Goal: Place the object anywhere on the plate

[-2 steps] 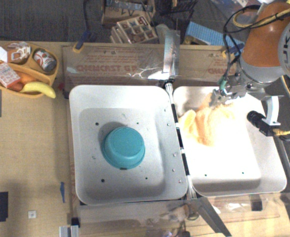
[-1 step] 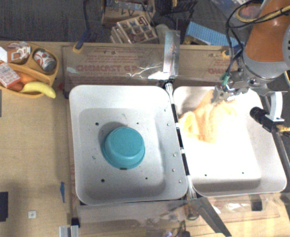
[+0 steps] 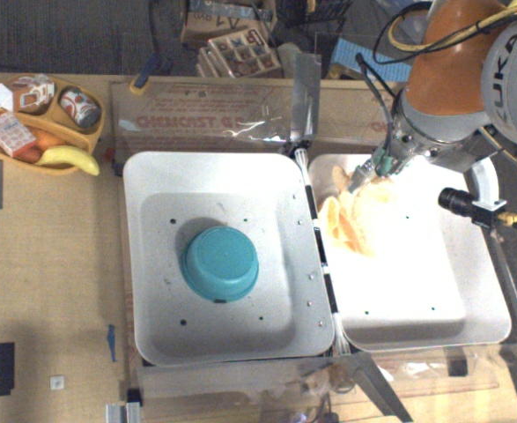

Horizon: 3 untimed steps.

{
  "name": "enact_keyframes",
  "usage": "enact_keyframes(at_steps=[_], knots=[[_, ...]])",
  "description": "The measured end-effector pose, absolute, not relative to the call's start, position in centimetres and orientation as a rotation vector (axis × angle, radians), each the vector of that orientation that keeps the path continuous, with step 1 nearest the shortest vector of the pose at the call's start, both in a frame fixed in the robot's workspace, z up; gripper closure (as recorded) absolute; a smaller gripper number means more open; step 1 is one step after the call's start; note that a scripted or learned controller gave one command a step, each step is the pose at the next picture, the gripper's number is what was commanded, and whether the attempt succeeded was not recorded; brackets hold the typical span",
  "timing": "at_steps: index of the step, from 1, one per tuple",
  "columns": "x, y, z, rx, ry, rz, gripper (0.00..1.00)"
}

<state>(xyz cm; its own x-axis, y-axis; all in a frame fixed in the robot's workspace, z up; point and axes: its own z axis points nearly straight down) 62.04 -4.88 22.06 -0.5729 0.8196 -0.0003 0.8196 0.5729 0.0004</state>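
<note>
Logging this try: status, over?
Gripper low in right bin, over yellow object. Teal plate in left bin, bare. Path open.

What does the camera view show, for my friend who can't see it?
A grey and orange robot arm reaches in from the right, its claw down at a pale yellow object in the right white bin. An upside-down teal plate sits in the left white bin. A tray of toy food rests at the far left.
</note>
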Motion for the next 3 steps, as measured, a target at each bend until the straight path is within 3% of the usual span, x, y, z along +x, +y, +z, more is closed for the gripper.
enact_keyframes(at_steps=[2,3], knots=[[61.0,5.1,22.9,0.262,3.126,0.003,1.00],[60.9,10.4,23.5,0.001,3.133,0.005,1.00]])
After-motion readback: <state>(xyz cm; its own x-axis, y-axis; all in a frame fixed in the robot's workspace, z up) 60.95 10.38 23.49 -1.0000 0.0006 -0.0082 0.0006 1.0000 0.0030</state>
